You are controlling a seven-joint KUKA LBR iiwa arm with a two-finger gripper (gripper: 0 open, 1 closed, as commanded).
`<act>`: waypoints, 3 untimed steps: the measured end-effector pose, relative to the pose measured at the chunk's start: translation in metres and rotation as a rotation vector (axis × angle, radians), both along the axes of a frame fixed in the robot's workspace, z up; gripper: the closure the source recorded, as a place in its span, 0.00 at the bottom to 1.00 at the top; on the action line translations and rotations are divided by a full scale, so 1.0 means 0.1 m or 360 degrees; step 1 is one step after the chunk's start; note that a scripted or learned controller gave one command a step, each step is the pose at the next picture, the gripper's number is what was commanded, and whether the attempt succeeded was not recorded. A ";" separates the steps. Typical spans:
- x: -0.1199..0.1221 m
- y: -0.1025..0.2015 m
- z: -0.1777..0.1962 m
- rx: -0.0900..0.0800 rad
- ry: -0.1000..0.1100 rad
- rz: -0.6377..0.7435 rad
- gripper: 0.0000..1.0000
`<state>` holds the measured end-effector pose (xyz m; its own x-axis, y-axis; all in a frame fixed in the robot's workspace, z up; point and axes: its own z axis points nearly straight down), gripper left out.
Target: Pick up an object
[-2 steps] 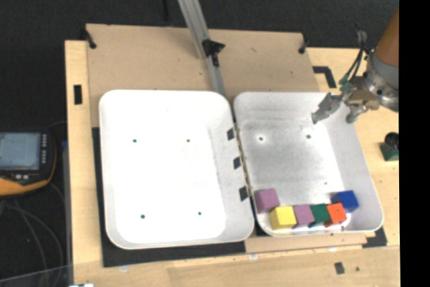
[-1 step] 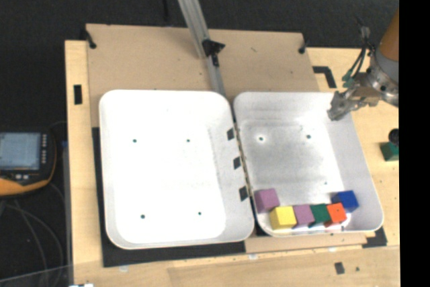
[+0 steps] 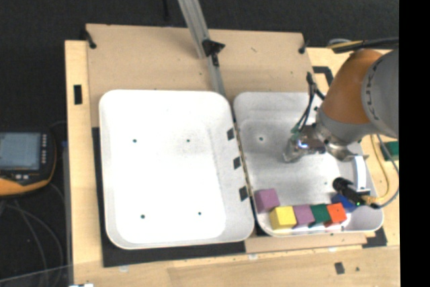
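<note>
My gripper (image 3: pixel 291 154) hangs low over the middle of the right bin (image 3: pixel 269 111), with bare bin floor under it. Several small blocks lie along that bin's near edge, apart from the gripper. A purple block (image 3: pixel 267 198) sits furthest left, with a yellow block (image 3: pixel 283 217) just in front of it. To the right follow a mauve block (image 3: pixel 304 214), a green block (image 3: pixel 318 214) and an orange block (image 3: pixel 335 214). A blue block (image 3: pixel 347 202) lies behind the orange one. Nothing shows between the gripper's tips.
The left bin (image 3: pixel 168 165) lies beside the right one, their walls meeting near the bench's middle. A slanted metal rail (image 3: pixel 191 3) reaches from the top down to the bins' far edge. A handheld screen unit (image 3: pixel 23 154) rests off the bench at the left.
</note>
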<state>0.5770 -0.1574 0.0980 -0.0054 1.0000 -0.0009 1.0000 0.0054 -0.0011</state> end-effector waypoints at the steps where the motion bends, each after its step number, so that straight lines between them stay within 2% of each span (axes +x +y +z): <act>1: -0.26 0.64 0.01 -0.0002 -0.0011 0.0000 1.00; 2: -0.75 1.30 1.03 0.0005 -0.0013 0.0004 1.00; 3: -0.52 1.82 0.98 0.0004 -0.0004 0.0004 1.00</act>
